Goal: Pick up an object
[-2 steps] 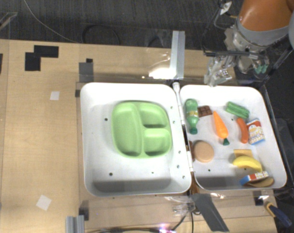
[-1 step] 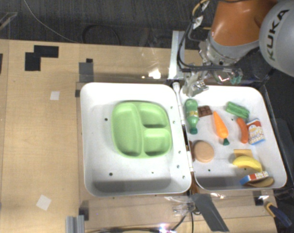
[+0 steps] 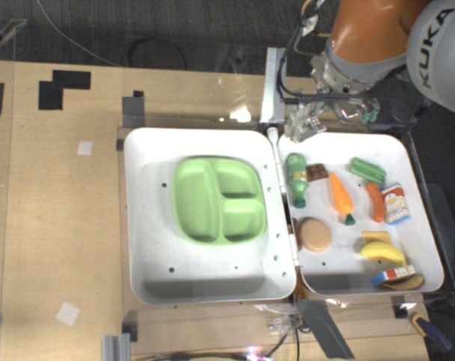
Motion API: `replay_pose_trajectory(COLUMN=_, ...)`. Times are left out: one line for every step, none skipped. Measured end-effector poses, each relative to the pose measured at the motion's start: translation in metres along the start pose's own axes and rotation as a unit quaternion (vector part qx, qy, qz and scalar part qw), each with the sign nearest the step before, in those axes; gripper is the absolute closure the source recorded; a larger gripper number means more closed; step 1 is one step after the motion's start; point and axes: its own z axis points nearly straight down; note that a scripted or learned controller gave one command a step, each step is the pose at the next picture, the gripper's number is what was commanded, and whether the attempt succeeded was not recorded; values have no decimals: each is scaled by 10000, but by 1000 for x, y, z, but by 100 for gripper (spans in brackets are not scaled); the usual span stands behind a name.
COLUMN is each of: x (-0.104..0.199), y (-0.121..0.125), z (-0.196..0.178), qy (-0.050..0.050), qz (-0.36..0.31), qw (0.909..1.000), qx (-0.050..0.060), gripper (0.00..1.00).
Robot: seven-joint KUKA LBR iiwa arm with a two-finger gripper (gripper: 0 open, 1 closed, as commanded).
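Hovering over the right bin's point(image 3: 419, 173) far-left corner, the gripper point(image 3: 306, 122) carries nothing, jaw state unclear; bottle point(image 3: 295, 177), carrot point(image 3: 341, 195) and the rest lie unpicked.

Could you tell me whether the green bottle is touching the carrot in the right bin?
Apart. The camera view shows bare white bin floor and a small brown block between the green bottle and the carrot.

Toy foods point(image 3: 341, 194) lie scattered in right bin point(image 3: 415, 164)

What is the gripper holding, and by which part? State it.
Nothing visible. The gripper hangs above the back left corner of the right bin, near the green bottle, with no object seen between its fingers.
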Motion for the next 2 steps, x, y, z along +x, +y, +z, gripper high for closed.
replay_pose_trajectory(x=2, y=-1, z=-39, qy=41, qz=141, qw=9999, qx=-6, gripper=100)
replay_pose_trajectory(x=21, y=-46, z=-14, qy=69, qz=-431, qw=9990, qx=-9, gripper=100)
